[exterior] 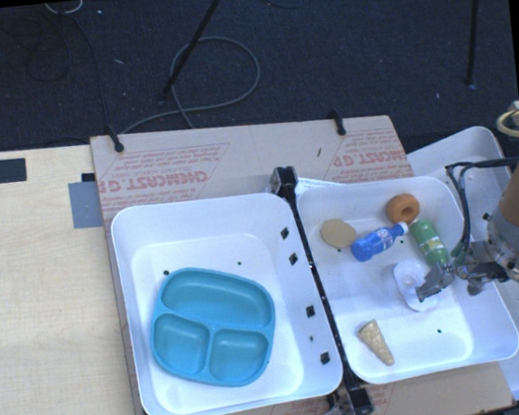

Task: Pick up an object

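Observation:
In the right bin [484,339] lie a tan flat piece [338,233], a blue bottle [375,242], an orange ring [403,208], a green bottle [428,240], a white object [407,280] and a cone-shaped wafer [376,342]. My gripper [453,286] reaches in from the right, low over the bin's right side. It is open, with one fingertip [429,290] at the white object's right edge and the other towards the bin wall. Nothing is between the fingers. The green bottle lies just above the gripper.
The left bin [137,234] holds a blue divided plate [213,325]. A black divider [312,289] runs between the two bins. Cardboard lies under both bins, and a wooden benchtop [40,320] extends to the left.

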